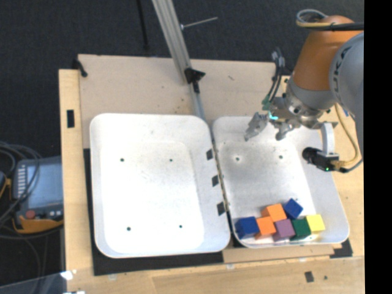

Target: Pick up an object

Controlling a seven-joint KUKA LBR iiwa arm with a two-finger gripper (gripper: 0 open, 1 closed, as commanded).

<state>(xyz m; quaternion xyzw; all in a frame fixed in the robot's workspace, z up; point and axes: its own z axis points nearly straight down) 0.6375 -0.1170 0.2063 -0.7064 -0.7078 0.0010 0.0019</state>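
Several small coloured blocks lie clustered at the near edge of the right bin point(257, 170): a blue block point(246, 226), two orange blocks point(270, 218), a purple block point(283, 228), a green block point(301, 227), a yellow block point(315, 223) and a second blue block point(293, 207). My gripper point(267, 128) hangs over the far end of the right bin, well away from the blocks. Its two fingers are spread apart with nothing between them.
The left bin point(153, 182) lies beside the right one. A slanted metal rail point(174, 35) runs from the top down to the gap between the bins. A cable and a small black fitting point(318, 157) hang at the arm's right side.
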